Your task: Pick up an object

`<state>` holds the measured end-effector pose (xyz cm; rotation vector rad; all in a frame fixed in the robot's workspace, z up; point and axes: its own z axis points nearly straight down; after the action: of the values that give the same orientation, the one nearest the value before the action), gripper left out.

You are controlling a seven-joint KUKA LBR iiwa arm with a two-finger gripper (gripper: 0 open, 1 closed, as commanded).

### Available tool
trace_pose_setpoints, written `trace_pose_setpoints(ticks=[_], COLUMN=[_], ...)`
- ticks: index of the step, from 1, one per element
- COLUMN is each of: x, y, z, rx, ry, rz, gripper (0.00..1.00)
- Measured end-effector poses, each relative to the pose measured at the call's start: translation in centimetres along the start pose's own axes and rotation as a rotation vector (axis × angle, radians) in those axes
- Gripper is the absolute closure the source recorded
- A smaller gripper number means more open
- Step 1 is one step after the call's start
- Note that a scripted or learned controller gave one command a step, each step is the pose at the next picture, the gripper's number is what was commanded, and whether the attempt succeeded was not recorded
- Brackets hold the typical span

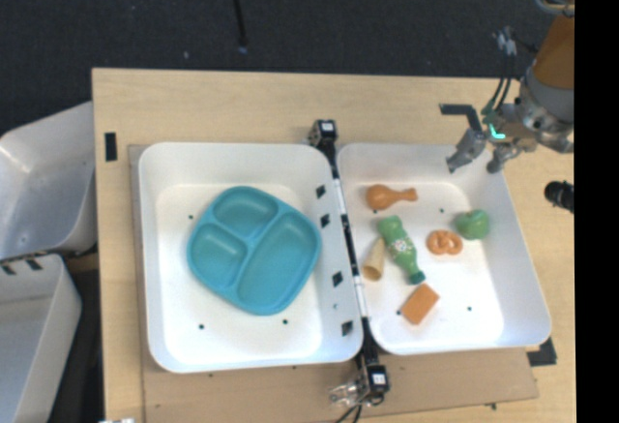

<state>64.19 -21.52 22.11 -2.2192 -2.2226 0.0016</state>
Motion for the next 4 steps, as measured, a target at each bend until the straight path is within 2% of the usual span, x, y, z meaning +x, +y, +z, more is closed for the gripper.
trace_pose_setpoints(ticks=[1,3,4], x=[0.0,-0.3,-0.5], y=[0.1,-0.3,-0.2], z=[-0.1,11.4,9.9], rx=[-0.002,0.001,-0.006], ry=[-0.001,-0.002,-0.005], rz=[0.000,0.003,0.001], gripper=[0.00,0.00,1.00])
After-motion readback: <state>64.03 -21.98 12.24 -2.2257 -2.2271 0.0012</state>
